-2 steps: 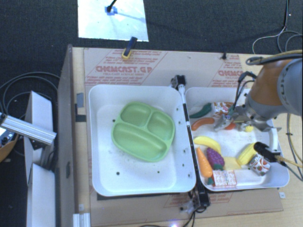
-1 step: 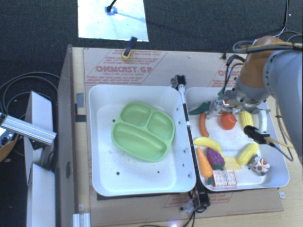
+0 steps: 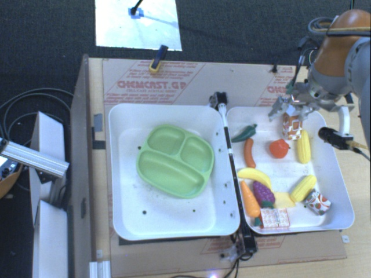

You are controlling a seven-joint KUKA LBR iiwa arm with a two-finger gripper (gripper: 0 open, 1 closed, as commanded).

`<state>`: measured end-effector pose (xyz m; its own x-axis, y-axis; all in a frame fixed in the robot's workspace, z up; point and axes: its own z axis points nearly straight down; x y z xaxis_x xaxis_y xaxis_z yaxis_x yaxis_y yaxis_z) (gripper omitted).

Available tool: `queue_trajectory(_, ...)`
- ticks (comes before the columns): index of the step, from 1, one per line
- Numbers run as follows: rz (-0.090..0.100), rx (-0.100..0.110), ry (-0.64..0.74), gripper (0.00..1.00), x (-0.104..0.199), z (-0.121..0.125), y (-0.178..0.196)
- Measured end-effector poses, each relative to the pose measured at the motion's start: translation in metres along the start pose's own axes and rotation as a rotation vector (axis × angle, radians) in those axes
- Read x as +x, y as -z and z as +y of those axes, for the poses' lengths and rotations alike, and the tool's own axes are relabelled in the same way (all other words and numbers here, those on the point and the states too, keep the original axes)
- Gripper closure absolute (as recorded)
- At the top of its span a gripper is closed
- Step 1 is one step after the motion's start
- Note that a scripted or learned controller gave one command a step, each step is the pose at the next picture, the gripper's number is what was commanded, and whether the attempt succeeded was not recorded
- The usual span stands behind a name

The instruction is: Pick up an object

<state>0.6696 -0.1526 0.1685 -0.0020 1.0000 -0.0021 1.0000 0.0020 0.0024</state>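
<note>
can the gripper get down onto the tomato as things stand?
Probably yes. The tomato lies bare in the right bin, apart from the sausage and the corn cob, nothing over it. The gripper hangs just behind, above a small carton; that carton is the nearest crowding.

Two white bins [image 3: 168, 227] – one green tray [image 3: 175, 161], two corn cobs [image 3: 302, 145], two cartons [image 3: 291, 126]

Even, bright overhead light, no hard shadows. White bins [image 3: 174, 225] near blown out, little surface detail; soft shading along their inner walls. Strong glare on the pale sheet [image 3: 136, 16] at 12 o'clock. Dark floor [image 3: 40, 39] at 10 o'clock underexposed, texture barely readable. Overall soft and low-res, small toys at 4 o'clock fuzzy. Arm [image 3: 342, 51] at 2 o'clock slightly blurred.
</note>
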Motion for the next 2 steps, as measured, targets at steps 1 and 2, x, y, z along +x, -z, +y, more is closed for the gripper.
queue_trajectory(1,0.001,0.015,-0.007,0.0,-0.02,-0.032,-0.085)
queue_trajectory(2,0.0,0.011,-0.002,1.0,-0.019,-0.031,-0.074)
